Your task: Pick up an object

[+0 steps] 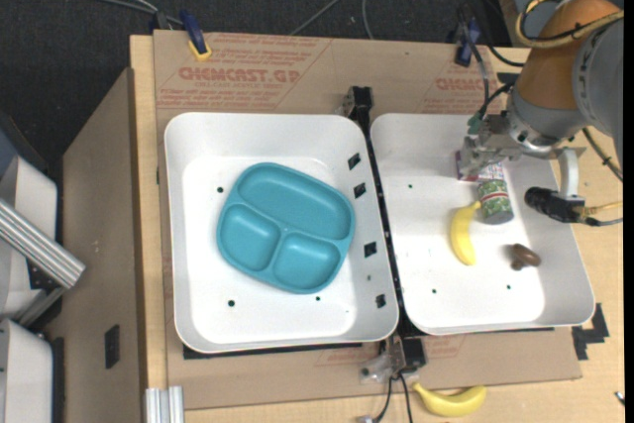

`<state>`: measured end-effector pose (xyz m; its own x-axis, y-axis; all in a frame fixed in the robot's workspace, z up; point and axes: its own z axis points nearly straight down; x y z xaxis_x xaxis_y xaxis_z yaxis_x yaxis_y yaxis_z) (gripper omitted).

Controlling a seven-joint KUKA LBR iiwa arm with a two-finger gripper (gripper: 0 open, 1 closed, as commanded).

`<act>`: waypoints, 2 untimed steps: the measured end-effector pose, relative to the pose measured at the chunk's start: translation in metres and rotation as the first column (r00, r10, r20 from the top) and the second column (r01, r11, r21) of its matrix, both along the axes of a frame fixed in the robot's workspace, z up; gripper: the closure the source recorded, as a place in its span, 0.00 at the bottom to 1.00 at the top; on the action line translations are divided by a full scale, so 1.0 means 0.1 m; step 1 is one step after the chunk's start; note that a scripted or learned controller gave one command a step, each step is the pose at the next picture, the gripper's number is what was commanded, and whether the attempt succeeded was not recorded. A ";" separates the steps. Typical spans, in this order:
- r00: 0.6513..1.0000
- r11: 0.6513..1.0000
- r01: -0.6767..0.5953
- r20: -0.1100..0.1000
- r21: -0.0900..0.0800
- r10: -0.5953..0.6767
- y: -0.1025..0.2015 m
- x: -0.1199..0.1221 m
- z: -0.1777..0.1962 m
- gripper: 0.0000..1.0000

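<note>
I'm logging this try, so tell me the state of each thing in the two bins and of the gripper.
Tray: flat, right way up, in the left bin.
Banana: lying in the right bin.
Can: on its side under the gripper.
Brown lump: loose by the right bin's edge.
Second banana: outside the bins, at the bench's front edge.

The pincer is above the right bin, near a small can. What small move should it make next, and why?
Probably lower straight down a little. The pincer hangs at the top end of the can, which lies on its side in the right bin just above the banana. Nothing visible is gripped yet, so closing now would likely miss.
</note>
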<state>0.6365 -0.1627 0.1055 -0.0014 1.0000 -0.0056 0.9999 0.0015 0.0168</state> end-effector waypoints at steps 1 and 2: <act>1.000 1.000 0.000 -0.009 0.004 0.000 0.01 -0.01 0.65 1.00; 1.000 1.000 0.000 -0.007 0.003 0.000 -0.04 0.02 1.31 1.00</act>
<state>0.6381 -0.1665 0.2361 -0.0015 1.0000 -0.0025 1.0000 0.0015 0.0094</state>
